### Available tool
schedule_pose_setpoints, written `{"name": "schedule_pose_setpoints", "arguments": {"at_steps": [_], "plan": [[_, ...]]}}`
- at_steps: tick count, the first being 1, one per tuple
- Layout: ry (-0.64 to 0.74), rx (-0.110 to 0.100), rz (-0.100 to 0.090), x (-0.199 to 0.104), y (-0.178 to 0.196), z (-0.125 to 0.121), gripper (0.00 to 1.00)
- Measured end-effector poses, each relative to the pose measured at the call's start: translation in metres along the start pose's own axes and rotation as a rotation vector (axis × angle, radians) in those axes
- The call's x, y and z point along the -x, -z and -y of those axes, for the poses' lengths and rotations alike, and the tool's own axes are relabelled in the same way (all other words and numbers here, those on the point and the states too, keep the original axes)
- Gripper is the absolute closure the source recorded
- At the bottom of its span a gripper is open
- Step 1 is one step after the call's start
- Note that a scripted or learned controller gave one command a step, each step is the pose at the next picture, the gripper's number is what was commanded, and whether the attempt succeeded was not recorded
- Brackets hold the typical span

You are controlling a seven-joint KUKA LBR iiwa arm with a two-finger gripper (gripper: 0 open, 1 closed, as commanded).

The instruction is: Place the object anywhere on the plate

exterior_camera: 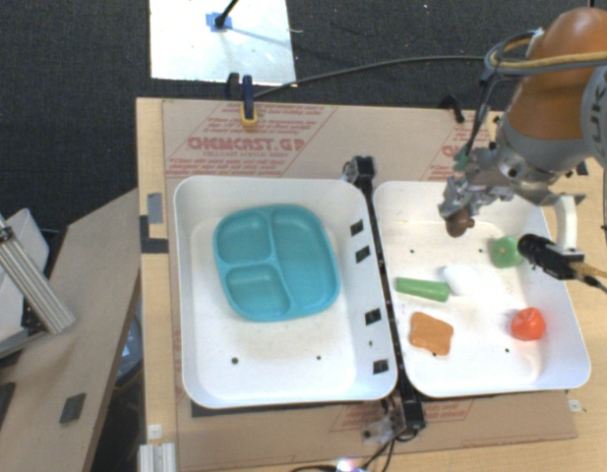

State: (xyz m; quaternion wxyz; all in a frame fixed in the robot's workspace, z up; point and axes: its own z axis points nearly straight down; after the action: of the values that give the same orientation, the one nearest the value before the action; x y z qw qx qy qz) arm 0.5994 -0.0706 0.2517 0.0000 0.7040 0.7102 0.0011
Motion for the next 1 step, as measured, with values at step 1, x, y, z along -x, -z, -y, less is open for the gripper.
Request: {"name": "schedule_pose_setpoints", "arguments": {"at_steps": [1], "plan": [[0.001, -0.001, -0.001, -0.0548, 0.0053, 0.0096, 1.0]]}}
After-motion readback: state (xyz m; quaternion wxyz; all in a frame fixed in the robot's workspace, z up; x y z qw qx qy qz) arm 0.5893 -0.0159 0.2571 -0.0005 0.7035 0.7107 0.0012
